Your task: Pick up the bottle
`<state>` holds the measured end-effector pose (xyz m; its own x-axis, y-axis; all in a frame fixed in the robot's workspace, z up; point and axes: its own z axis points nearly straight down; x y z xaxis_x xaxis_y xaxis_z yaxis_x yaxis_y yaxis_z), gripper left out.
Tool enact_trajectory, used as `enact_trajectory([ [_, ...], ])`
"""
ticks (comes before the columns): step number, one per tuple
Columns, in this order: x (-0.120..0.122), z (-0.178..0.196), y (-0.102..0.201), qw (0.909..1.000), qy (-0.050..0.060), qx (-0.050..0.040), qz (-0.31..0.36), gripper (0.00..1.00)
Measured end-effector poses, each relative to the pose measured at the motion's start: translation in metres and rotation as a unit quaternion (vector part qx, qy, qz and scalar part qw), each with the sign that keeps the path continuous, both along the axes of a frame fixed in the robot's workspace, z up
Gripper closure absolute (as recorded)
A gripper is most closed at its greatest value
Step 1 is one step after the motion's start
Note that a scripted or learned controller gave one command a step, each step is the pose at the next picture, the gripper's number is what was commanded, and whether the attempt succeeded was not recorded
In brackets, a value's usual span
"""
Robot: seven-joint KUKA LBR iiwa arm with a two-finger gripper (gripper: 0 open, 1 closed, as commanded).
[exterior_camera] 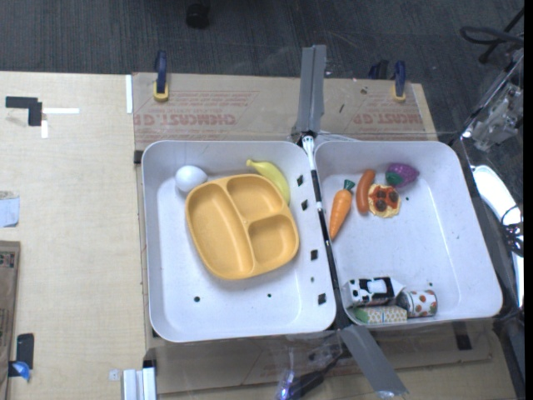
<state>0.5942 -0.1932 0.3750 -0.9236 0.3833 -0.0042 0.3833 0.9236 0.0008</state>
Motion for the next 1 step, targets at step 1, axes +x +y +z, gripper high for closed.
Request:
enact_trajectory([
  [1,0.0457,0.0667,0.0697,0.9992,0.000,0.0000,0.041,1.00],
])
